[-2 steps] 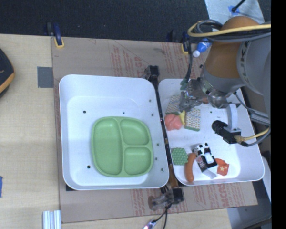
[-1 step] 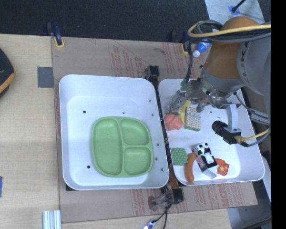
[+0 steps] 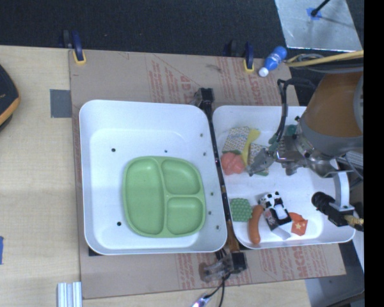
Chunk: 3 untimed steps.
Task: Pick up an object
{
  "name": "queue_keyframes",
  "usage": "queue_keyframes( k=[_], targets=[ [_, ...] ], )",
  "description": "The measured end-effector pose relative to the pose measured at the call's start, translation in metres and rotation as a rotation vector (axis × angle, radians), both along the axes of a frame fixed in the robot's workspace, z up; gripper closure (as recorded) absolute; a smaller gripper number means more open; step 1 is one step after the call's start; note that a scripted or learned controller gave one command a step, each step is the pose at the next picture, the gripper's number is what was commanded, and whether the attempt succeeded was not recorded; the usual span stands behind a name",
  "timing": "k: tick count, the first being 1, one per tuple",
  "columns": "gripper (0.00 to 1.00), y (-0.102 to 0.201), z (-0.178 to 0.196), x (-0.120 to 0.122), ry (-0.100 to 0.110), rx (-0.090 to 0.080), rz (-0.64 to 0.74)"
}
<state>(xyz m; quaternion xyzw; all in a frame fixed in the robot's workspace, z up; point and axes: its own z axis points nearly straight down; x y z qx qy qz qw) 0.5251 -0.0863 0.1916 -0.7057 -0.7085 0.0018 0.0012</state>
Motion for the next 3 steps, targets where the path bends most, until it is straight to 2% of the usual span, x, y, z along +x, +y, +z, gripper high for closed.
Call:
queue_keyframes(
  k=[1, 2, 3],
  targets=[
    [0.00, -0.011, -0.088, -0.034, -0.001, 0.001, 0.001],
    [1.00, -0.011, -0.078, -0.034, 0.002, 0.001, 0.005],
    [1.00, 0.061, 0.000, 0.030, -0.002, 0.002, 0.001]
  ],
)
